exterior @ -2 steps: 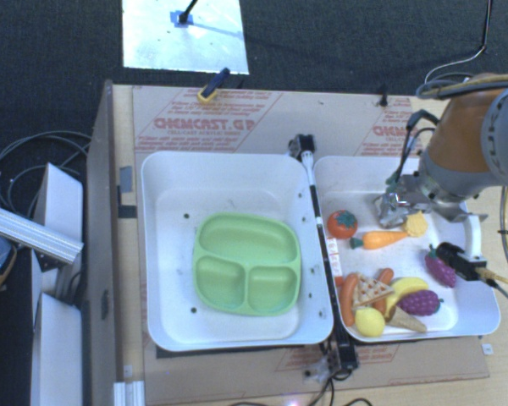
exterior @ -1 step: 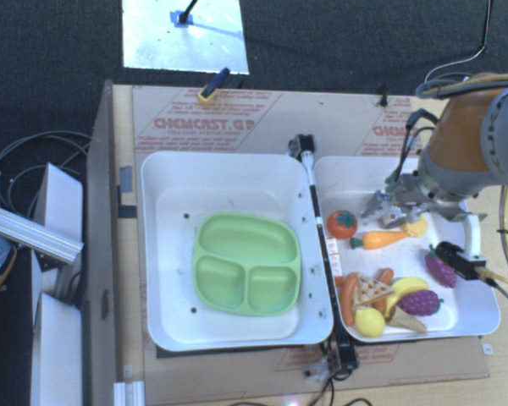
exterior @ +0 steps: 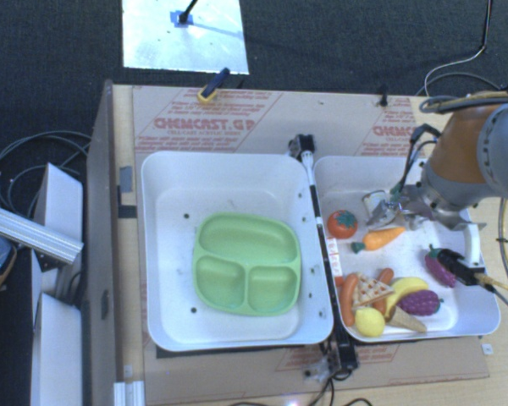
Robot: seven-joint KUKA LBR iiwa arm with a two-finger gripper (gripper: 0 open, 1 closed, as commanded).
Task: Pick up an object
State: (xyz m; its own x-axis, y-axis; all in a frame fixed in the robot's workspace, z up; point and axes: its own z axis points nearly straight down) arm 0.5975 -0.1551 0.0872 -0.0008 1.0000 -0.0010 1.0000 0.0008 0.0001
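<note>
Gripper (exterior: pixel 388 212) sat low in the right bin (exterior: pixel 483 311), just above the carrot (exterior: pixel 383 238), probably lined up to grab it. Couldn't tell its opening; nothing visibly held. Tomato (exterior: pixel 342 223) lay just left. The other toys were heaped at the near edge; the green tray (exterior: pixel 247 265) filled the left bin (exterior: pixel 165 227).

Arm (exterior: pixel 483 155) low, wrist bent down
</note>
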